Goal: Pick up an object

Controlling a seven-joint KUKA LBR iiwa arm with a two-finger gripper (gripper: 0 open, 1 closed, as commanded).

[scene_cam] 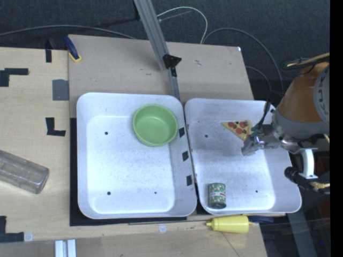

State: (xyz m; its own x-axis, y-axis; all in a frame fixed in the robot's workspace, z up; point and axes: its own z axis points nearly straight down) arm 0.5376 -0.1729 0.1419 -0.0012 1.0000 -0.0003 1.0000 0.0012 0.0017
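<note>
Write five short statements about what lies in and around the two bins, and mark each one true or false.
1. The green bowl sits in the left bin. True.
2. The pizza slice lies in the left bin. False: it lies in the right bin, near the gripper.
3. The small can stands in the right bin. True.
4. The yellow bottle lies inside the right bin. False: it lies outside, along that bin's front rim.
5. The bowl holds the can. False: they are in different bins.

You see the gripper [251, 144] low over the right bin [236, 194], right of frame centre, just beside the pizza slice [238, 127]; a green bowl [155, 125] sits in the left bin [107, 175].
</note>
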